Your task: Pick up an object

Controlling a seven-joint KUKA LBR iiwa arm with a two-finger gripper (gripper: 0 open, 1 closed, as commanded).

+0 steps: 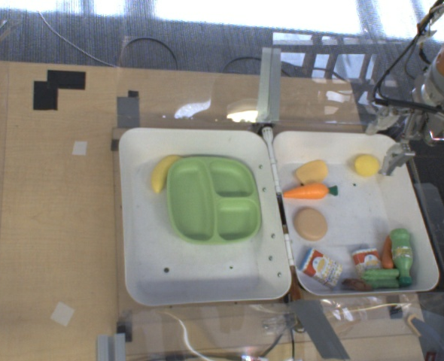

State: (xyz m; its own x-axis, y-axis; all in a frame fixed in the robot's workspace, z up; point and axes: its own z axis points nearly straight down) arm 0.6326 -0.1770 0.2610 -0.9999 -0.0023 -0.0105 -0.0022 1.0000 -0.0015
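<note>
Gripper is seen at the far right edge of the right bin, just beside the yellow lemon; finger spacing cannot be told. Nothing is held. The lemon, nearest and apart from the carrot, is judged the best target; a centred vertical descent is advised.
</note>
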